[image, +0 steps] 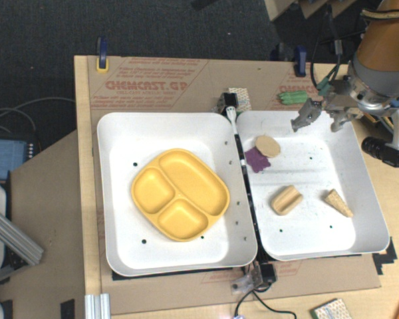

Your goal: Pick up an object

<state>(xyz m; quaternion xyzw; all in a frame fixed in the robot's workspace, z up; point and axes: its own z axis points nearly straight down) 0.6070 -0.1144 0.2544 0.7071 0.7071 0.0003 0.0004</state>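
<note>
1. Gripper (pixel 321 116) hangs spread and empty over the right bin's (pixel 359 241) back edge.
2. Nearest target: the tan disc (pixel 268 145), touching the purple scrap (pixel 257 159).
3. Centre over the disc alone, descend straight, then close so the scrap stays out.

Both white bins (pixel 319 241) look like smooth, slightly glossy moulded plastic. The yellow 3-compartment tray (pixel 179 193) is seen as smooth plastic too, with a soft sheen. The surface (pixel 156 85) underneath looks like matt brown paper-faced board with red print. The tan pieces, like the wedge (pixel 337 203), come across matt and foamy. The end effector (pixel 324 115) reads as dull grey metal.
</note>
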